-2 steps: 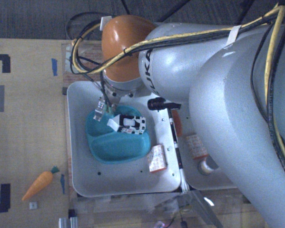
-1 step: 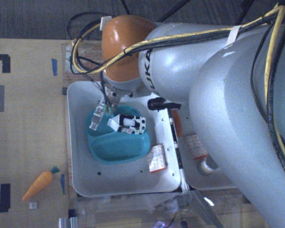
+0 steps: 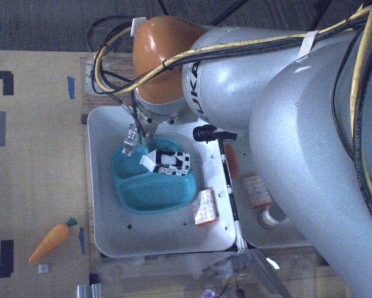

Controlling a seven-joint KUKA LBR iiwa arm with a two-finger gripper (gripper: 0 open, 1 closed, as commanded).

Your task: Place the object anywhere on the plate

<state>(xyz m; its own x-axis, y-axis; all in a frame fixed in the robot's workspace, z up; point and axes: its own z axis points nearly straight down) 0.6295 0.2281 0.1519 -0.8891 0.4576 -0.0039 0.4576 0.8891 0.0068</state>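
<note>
Camera view, looking down on the left bin (image 3: pixel 105 228): the hand (image 3: pixel 136 138) hangs at the upper left rim of the teal plate (image 3: pixel 151 188), and you should note that whether it is released or clenched cannot be told from here. The black-and-white carton (image 3: pixel 169 161) lies on the plate's upper part, just to the right of the hand, long axis running left to right across the picture, nothing visibly gripping it. Judged so, the carton already rests on the plate; your next move is likely a straight lift clear.
</note>
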